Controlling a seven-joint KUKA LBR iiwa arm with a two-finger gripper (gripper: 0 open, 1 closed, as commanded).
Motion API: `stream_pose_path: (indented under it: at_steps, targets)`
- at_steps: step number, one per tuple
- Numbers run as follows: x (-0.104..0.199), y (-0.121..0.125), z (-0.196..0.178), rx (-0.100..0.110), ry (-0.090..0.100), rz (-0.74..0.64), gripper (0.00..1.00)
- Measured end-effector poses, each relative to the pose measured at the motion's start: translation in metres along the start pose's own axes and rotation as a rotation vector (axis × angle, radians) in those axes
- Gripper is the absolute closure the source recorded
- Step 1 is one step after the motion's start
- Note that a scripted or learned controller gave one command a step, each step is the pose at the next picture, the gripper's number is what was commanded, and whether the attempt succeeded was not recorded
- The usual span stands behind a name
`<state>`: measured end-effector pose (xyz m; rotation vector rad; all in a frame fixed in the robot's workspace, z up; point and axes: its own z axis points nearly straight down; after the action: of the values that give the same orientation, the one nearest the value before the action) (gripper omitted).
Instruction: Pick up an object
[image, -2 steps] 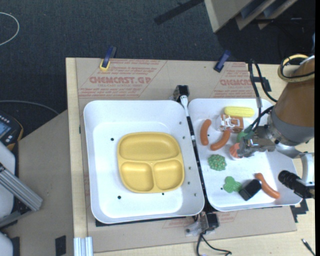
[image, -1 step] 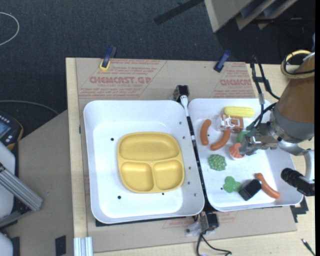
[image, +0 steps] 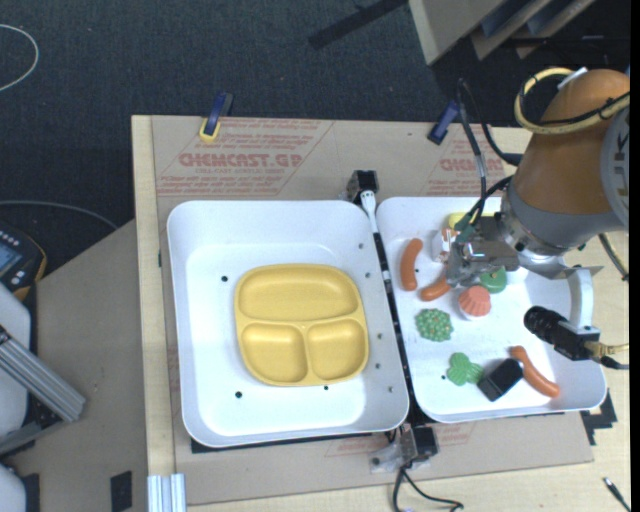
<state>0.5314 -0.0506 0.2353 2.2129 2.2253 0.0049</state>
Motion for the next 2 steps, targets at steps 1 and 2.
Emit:
stream_pose_path:
  at_steps: [1,2]
  targets:
    - [0.0188,0.008,0.0185,0.007,0.001,0.003,1.0]
    - [0.0106,0.0081,0.0209,0.007,0.0,0.007,1.0]
